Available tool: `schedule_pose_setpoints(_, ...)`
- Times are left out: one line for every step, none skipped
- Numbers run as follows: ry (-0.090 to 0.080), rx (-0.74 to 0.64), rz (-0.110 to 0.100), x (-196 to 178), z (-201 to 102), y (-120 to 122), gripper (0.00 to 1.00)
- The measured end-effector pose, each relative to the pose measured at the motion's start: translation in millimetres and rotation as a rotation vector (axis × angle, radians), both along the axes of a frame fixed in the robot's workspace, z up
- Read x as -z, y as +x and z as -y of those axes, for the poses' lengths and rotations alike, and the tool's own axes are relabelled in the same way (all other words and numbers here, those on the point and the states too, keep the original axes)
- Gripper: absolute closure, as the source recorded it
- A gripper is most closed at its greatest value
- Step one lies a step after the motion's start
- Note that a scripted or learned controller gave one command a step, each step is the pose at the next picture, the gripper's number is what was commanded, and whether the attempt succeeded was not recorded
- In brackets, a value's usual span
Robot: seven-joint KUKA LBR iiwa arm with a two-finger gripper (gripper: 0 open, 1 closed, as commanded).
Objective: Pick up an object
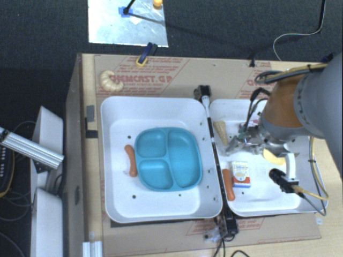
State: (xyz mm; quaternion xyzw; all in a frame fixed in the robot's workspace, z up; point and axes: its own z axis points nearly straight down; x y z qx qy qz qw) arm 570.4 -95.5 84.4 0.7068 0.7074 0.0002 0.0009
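Hovering in the right bin (pixel 300 205), the tool (pixel 233 143), grip state unclear, sits just above the carton (pixel 241 174).

dark carpet floor (pixel 32 36), cardboard-topped bench (pixel 177 74)

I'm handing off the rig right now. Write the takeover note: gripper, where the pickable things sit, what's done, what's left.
Gripper: low in the right bin, at its left side; nothing visibly between its fingers.
Right bin: small carton, sausage along the left wall, yellow piece partly under the arm.
Left bin: blue divided tray, second sausage beside it on its left.
Done: no pick visible.
Left: grasp and lift one object.
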Motion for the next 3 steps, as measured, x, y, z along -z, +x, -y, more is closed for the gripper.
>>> schedule_pose_setpoints(0.0,-0.003,0.001,-0.2,17.3,50.7,0.0)
schedule_pose_setpoints(0.002,-0.004,-0.014,2.0,46.7,89.8,0.0)
schedule_pose_setpoints(0.0,-0.002,0.001,-26.2,51.2,52.5,0.0)
